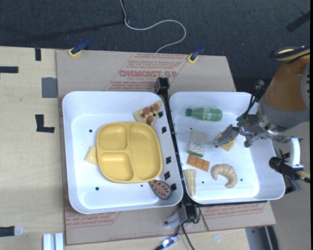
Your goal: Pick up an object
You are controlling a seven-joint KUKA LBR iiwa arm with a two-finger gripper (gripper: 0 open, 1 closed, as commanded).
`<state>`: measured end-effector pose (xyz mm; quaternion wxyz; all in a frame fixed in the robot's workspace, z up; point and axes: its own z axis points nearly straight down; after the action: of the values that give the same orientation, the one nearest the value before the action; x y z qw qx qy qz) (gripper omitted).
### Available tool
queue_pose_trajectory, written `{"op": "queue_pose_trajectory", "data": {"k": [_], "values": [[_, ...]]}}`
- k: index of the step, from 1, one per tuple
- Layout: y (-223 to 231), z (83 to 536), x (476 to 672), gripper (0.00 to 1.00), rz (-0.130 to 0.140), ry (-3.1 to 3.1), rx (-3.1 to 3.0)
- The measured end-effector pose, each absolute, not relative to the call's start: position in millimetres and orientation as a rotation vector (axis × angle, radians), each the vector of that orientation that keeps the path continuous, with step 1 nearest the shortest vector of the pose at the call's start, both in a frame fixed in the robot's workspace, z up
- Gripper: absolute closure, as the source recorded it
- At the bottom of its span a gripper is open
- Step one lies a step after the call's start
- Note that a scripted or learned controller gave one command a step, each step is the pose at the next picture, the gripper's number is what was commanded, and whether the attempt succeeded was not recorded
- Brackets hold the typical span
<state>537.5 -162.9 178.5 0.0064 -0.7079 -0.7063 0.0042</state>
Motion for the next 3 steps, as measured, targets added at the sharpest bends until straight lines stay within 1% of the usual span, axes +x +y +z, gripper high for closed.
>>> {"op": "queue_pose_trajectory", "data": {"k": [1,2,3], "values": [[-163,185,540.7,0.00,0.002,-2.221,-2.218],[-169,123,540.2,0.00,0.008,-2.218,-2.216],[-168,82,540.0,0.00,0.003,-2.223,-2.219]]}}
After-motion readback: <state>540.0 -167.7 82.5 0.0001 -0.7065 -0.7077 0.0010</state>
